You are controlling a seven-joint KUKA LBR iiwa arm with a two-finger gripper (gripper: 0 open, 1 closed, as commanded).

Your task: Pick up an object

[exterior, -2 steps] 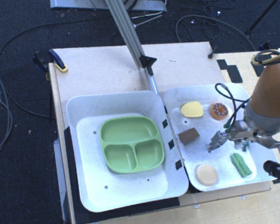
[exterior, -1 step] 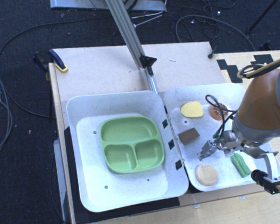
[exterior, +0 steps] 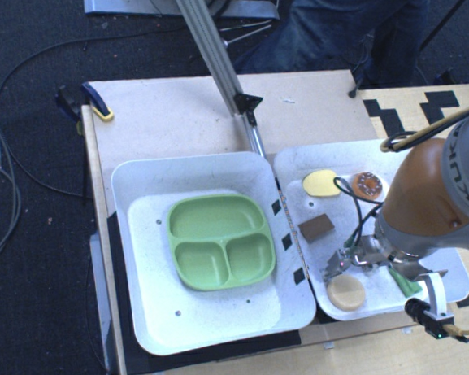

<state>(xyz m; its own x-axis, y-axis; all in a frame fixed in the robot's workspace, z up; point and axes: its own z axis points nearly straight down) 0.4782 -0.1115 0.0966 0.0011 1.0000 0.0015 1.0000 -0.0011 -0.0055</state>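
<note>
Bench: tan top, carries two white bins side by side; a grey pole crosses it from the far edge toward the seam between the bins.
Left bin: holds a green tray with three compartments, sitting near the bin's middle. Nothing lies in the compartments.
Right bin: holds the loose objects and the arm's working end.
Arm: orange band over the right bin's right half, reaching in from the right edge and covering much of that side.
Pincer: low over the near half of the right bin, metal tip pointing toward the seam. State: cannot tell whether it is released or clenched; nothing is visibly caught in it.
Disc: pale, round, by the right bin's near edge. Likely target, being closest.
Key relation: disc lies just beside the pincer tip, on its near-edge side, perhaps touching. Round, so no long axis to line up with.
Block: brown, flat, a little toward the far edge from the tip, near the seam; long axis tilted slightly off the seam.
Yellow piece: far half of the right bin, well apart from the tip.
Red round: just right of the yellow piece, close to the arm.
Green piece: near edge, partly under the arm's wrist.
Judgement: a short shift toward the near edge should put the tip over the disc.
</note>
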